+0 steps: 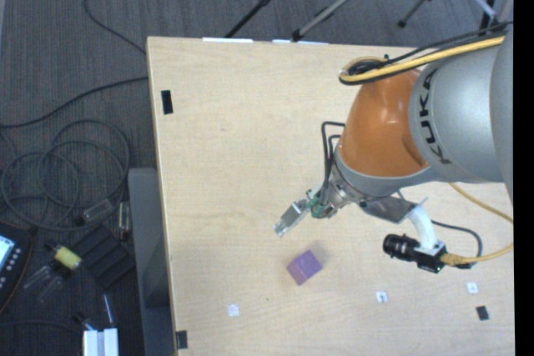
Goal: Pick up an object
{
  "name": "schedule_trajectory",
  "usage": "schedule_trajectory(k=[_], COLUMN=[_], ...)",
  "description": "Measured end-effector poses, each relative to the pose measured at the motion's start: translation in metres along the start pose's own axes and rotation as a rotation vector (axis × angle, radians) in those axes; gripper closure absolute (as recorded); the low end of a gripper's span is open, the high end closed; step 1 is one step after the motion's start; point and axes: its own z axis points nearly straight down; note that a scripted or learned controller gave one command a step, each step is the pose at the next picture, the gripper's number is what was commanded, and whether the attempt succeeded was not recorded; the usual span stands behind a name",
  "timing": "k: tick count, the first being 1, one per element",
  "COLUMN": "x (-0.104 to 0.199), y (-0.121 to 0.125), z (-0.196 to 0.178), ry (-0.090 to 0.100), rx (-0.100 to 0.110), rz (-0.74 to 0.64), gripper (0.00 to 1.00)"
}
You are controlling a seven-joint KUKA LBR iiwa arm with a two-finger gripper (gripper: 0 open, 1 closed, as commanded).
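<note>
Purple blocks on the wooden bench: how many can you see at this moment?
1. The purple block lies on the wooden bench near its front edge, just below the gripper and apart from it. The arm could hide others.

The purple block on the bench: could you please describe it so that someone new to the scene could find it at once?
Start from the light wooden bench top and follow the grey and orange arm down to its gripper. Just below and slightly right of the gripper lies the purple block, apart from it. It is the sole coloured solid there; the nearby marks are tiny flat squares.
</note>
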Motion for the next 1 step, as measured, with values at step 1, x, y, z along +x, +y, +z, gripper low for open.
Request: schedule_trajectory(k=[1], x=[0.0271], y=[0.0171], z=[-0.1159], ry=[-0.004], rx=[-0.004], rz=[-0.13], gripper=[0.0])
